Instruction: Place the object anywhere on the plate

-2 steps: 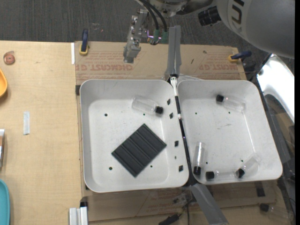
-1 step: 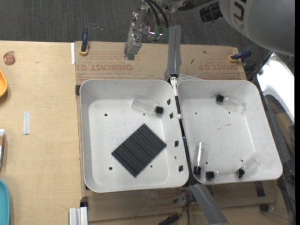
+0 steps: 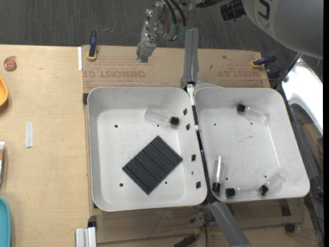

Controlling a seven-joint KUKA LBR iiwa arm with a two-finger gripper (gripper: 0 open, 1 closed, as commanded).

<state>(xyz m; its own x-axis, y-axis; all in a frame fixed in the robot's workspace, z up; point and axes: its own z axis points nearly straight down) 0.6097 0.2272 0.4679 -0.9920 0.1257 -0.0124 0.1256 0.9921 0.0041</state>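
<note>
Raised above the back edge of the bench, the pincer (image 3: 144,53) hung with nothing in it; I could not tell how it was set. Below it, the left bin (image 3: 97,138) held a dark ribbed plate (image 3: 152,164) and one clear vial (image 3: 161,117) lying near the back, apart from the plate. Four more vials lay in the right bin (image 3: 288,138).

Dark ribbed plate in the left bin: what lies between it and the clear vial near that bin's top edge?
In the camera view, just bare white bin floor separates the dark ribbed plate from the clear vial; they sit apart.
</note>
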